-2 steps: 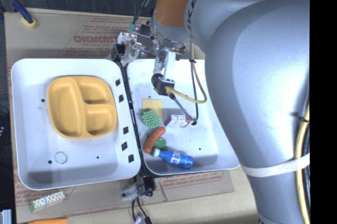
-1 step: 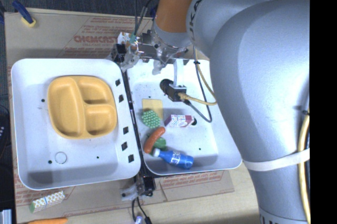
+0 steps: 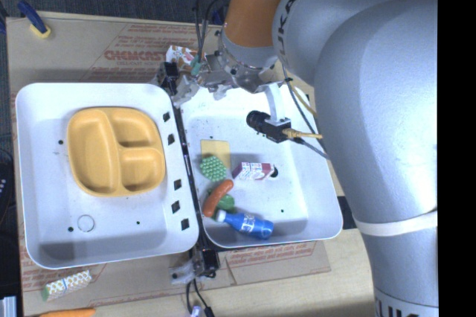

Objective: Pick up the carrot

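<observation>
Carrot [image 3: 218,197] lies in the right-hand bin [image 3: 316,215], close against the inner wall that divides the two bins, slanted with its upper end toward a green, bumpy-skinned vegetable [image 3: 214,167] and its lower end near a blue bottle [image 3: 249,225]; something green sits touching its lower side. A small red-and-white carton [image 3: 252,171] rests just to the right of the green vegetable, and a yellow card [image 3: 214,148] lies under or behind it. The left bin [image 3: 44,114] holds a yellow divided tray [image 3: 117,150]. The jaws [image 3: 223,85] hang at the far end of the right bin, well apart from the carrot, and I cannot tell whether they are released or clenched; nothing is seen between them. To do this step well, I judge the wrist should travel toward the near end of the bin, turn so the closing line crosses the carrot's short axis, and descend at its middle. The main risk looks like crowding: the bin wall on one side and the bottle and green vegetable at either end leave little room, so a skewed approach may nudge a neighbour or pinch two things at once.
</observation>
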`<state>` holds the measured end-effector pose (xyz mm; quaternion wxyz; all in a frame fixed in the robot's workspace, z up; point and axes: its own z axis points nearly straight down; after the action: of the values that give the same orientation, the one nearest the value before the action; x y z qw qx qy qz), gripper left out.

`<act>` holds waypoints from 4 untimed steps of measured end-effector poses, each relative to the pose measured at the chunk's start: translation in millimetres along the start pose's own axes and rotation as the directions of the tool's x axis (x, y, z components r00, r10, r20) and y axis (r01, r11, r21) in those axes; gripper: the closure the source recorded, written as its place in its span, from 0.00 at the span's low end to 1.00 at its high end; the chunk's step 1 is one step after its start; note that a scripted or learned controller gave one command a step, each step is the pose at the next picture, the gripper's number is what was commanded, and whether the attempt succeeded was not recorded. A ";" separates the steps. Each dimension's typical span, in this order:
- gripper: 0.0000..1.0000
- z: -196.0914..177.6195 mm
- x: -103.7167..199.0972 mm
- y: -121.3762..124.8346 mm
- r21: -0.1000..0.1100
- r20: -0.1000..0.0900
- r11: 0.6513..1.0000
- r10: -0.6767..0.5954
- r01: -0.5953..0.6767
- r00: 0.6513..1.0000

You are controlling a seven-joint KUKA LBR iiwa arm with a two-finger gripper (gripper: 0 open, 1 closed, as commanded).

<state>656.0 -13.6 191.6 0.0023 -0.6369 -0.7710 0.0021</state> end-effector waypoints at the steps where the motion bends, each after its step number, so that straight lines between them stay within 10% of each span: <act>1: 0.00 0.7 -21.8 -86.6 -0.002 0.001 1.000 -0.011 0.011 1.000; 2: 0.00 101.2 -73.3 -102.0 -0.001 -0.001 0.984 0.179 -0.179 0.984; 3: 1.00 90.9 -73.1 -101.6 0.000 -0.001 0.985 0.175 -0.175 0.985; 4: 0.00 91.0 -73.1 -101.7 0.000 -0.001 0.985 0.175 -0.175 0.985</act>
<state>569.4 -104.6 101.2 0.0023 -0.7020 -0.7122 0.0019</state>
